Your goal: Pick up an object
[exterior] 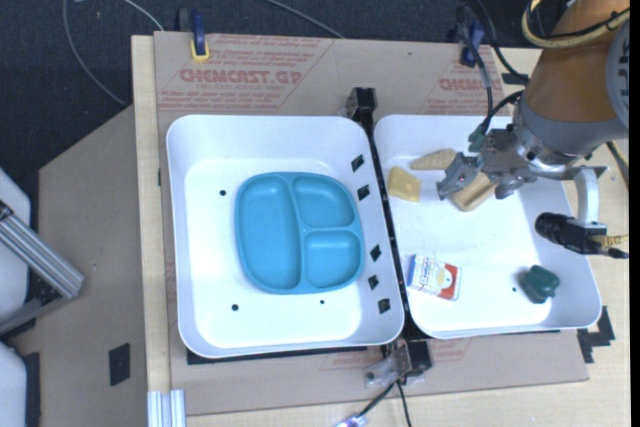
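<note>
**Camera view: gripper low over tan block in right bin, grasp unconfirmed**

Camera view has the bench (150, 215) carrying two white bins side by side. Left bin (200, 305) holds a blue divided plate (299, 231), sitting flat, untouched.

Right bin (480, 315) holds the pickable stuff. Arm (575, 75) reaches in from the right, wrist over the bin's upper part. Gripper (470, 177) is down among the objects, dark fingers straddling a tan block (473, 196) that sticks out below and left of them.

Claw state: can't tell how far open it is, or whether the block is actually clamped or just lying under the fingers. Can't tell from this angle if the block is off the bin floor either.

Other candidates, largest to smallest:
- pale wedge (433, 159), just left of the gripper, near the top wall
- white-and-red packet (435, 276), low centre, well apart from the gripper
- yellowish chunk (404, 183), near the divider
- dark green piece (540, 283), lower right corner

Progress judgement: approach looks done, gripper at grasp height on the tan block. Left: confirm closure, lift clear.
</note>
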Available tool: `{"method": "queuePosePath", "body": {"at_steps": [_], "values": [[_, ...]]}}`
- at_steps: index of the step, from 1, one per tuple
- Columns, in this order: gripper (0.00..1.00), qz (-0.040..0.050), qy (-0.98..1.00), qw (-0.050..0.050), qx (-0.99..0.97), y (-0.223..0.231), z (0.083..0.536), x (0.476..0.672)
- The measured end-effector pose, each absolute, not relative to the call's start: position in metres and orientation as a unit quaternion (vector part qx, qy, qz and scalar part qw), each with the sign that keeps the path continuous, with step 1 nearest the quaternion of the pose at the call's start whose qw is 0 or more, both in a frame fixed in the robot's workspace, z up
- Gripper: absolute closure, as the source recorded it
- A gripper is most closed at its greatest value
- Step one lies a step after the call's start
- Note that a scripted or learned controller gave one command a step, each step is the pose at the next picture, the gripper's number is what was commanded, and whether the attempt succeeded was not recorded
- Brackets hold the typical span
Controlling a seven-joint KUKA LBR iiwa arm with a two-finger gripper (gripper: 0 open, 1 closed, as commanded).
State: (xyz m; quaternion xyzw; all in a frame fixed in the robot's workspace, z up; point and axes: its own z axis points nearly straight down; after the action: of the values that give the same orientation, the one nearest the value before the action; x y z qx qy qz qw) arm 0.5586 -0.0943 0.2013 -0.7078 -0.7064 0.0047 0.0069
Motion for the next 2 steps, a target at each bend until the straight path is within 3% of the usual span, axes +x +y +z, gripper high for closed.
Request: {"method": "queuePosePath", "body": {"at_steps": [1, 2], "values": [[0.0, 0.0, -0.707, 0.001, -0.707, -0.094, 0.209, 0.562], [0.0, 0.0017, -0.707, 0.004, -0.707, -0.092, 0.146, 0.559]]}}
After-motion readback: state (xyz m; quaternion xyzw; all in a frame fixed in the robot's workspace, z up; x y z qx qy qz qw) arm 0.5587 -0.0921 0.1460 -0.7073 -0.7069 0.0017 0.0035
